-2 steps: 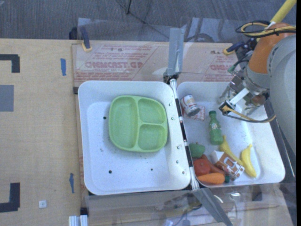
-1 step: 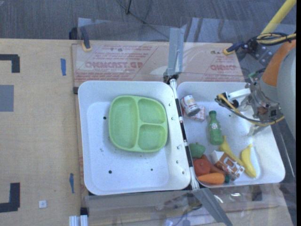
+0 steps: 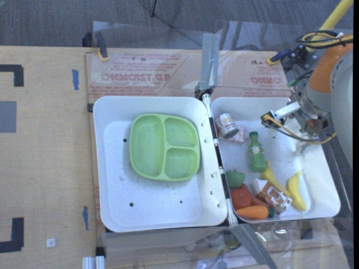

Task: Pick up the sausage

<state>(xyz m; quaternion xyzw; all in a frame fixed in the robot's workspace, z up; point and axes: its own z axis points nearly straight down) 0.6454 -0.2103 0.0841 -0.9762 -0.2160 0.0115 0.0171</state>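
Note:
The right bin point(image 3: 331, 203) holds a heap of toy food at its near edge. A brown-and-white piece point(image 3: 275, 197), possibly the sausage, lies there between a red tomato point(image 3: 241, 198), an orange carrot point(image 3: 253, 212) and a yellow banana point(image 3: 297, 191). My gripper point(image 3: 298, 144) hangs over the far right part of this bin, above bare floor. It is well apart from the brown piece, which lies nearer the camera and to the left. Cables and the wrist block the view of its tips. Nothing shows held in it.
The right bin also holds a green bottle point(image 3: 257, 152), a small can point(image 3: 226, 124), a green pepper point(image 3: 235, 178) and a second banana point(image 3: 271, 177). A green divided plate point(image 3: 164, 147) lies in the left bin point(image 3: 112, 200). A metal post point(image 3: 208, 66) stands behind the bins.

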